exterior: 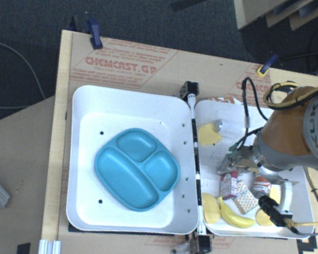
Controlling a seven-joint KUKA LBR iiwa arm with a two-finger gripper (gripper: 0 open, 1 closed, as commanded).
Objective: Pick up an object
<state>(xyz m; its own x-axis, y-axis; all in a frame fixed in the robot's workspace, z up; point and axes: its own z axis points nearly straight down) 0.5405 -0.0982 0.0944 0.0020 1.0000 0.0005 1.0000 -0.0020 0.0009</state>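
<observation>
Reaching in over the right shallow white bin [230, 111], the grey arm with its orange band [291, 134] bends down so its gripper [241, 163] hangs among the clutter; whether the jaws are spread cannot be told. Red print on the cardboard-covered surface [121, 64] reads "CHEMCAST GP". Beside that right bin, the left white bin [91, 107] holds one blue three-compartment plastic plate [136, 168]. Below the gripper lie one yellow banana [235, 218] and a checkered packet [245, 199].

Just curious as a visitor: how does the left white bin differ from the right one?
The left bin holds one blue divided plate; the right bin holds many small things, among them a banana. The left bin lies in open view; the arm hangs over the right bin. Both are shallow, white and side by side.
</observation>
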